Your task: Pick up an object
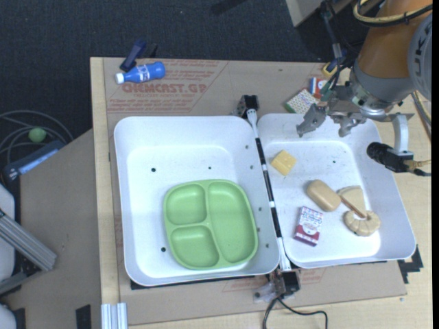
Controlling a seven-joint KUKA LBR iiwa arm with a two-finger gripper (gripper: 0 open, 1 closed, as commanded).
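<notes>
1. Camera view, arm: reaches in from the upper right, grey with an orange band, tool [328,124] hanging above the far rim of the right bin [394,204].
2. Tool state: two fingers [306,123] spread apart, nothing between them.
3. Right bin contents: a yellow block [283,162] near the left wall; a tan oblong piece [323,195] toward the middle; just beside it a pale brown doughnut-like piece [361,221] with a flat beige piece touching its far side; a small red-and-white box [309,225] nearer the front edge. All well apart from the tool.
4. Left bin [137,184]: holds a green divided plate [209,223] with three compartments, lying flat.
5. Counter [206,81]: carries a blue-and-white bottle [140,72] lying on its side near the far left corner, outside both bins.
</notes>
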